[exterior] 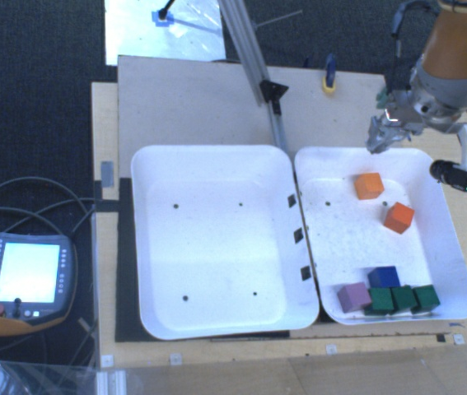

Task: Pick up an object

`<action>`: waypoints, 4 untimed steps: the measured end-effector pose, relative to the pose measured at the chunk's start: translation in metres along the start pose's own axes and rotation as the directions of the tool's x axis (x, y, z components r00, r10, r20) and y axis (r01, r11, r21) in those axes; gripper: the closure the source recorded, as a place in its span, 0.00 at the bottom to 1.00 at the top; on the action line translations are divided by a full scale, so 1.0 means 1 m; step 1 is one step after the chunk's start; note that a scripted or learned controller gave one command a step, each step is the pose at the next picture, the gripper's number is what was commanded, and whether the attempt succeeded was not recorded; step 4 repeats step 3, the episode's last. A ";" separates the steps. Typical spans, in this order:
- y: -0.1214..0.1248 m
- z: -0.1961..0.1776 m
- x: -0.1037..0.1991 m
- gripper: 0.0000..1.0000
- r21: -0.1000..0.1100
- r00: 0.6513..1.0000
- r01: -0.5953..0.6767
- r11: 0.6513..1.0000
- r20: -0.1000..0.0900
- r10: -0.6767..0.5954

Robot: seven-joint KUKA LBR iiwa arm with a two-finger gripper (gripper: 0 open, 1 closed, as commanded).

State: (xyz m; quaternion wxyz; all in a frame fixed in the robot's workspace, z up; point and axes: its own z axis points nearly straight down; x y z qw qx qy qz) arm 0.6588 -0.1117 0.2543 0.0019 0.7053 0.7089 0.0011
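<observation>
- Pale wooden bench point(200, 97) on dark carpet, bearing two white bins
- Gripper point(381, 141) hangs over the right bin's point(455, 253) far rim; whether released or clenched, cannot tell
- Orange block point(369, 185) lies just below it, untouched
- Teach pendant point(23, 282) lies at left

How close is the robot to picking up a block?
Nothing is picked up yet. The hand hangs over the far rim of the right bin, nearest the orange block. All the blocks lie in that bin. Left to do: go down, grab one, lift.
</observation>
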 end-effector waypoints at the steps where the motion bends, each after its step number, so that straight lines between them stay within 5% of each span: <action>1: 0.004 -0.001 0.046 1.00 0.002 1.000 0.004 1.000 -0.002 -0.004; 3: 0.019 0.002 0.163 1.00 0.000 1.000 0.006 1.000 -0.003 -0.006; 4: 0.019 0.002 0.163 1.00 0.000 1.000 0.006 1.000 -0.003 -0.006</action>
